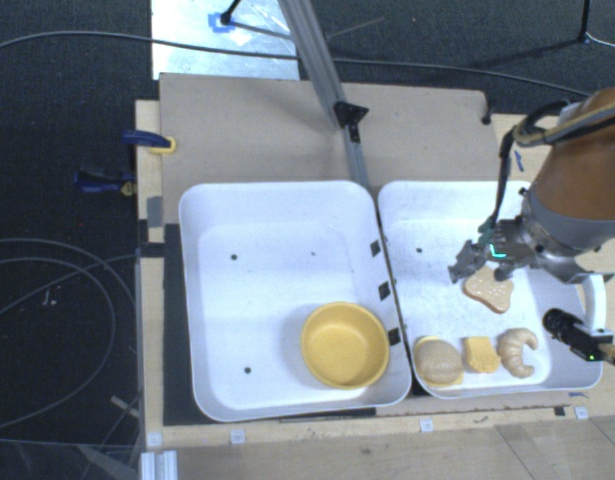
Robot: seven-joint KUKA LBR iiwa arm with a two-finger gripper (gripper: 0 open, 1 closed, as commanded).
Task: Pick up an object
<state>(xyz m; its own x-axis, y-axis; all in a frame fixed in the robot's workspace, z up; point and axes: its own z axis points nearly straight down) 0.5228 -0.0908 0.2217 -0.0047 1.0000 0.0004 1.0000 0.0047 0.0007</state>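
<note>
The pincer (484, 260) hovers at the toast slice (489, 290) in the right bin (427, 218), at about 12 o'clock from the croissant (518, 351) — whether it is spread or closed, I cannot tell. The slice lies flat — a shallow descent could slip off it.

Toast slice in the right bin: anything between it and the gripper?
Nothing visible. The gripper sits right over the toast slice in the right bin; the bread roll, cheese cube and croissant lie apart along the near wall.
</note>
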